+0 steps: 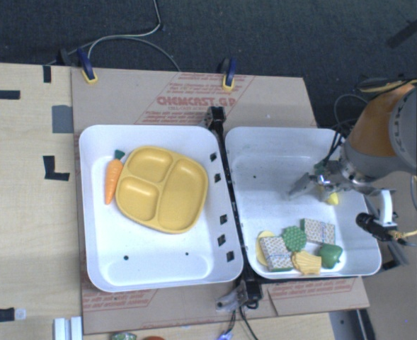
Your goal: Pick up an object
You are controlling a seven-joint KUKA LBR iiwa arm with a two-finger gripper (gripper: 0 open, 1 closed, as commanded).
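My gripper (pixel 309 185) hangs low over the middle of the right bin (pixel 265 163), on the grey arm with its orange band (pixel 375 127) that comes in from the right. A small yellow piece (pixel 333 199) lies right beside the gripper's lower right side; I cannot tell whether they touch. Toy foods cluster along the bin's front: a checkered cracker (pixel 274 251), a green leafy piece (pixel 294 237), a second cracker (pixel 319 230), a yellow corn (pixel 306 263) and a green pepper (pixel 329 255). They lie apart from the gripper.
The left bin (pixel 98 246) holds a yellow divided plate (pixel 162 188) with an orange carrot (pixel 111 179) at its left edge. A black divider (pixel 226 190) runs between the bins. Cables and clamps (pixel 229 83) sit at the cardboard's far edge.
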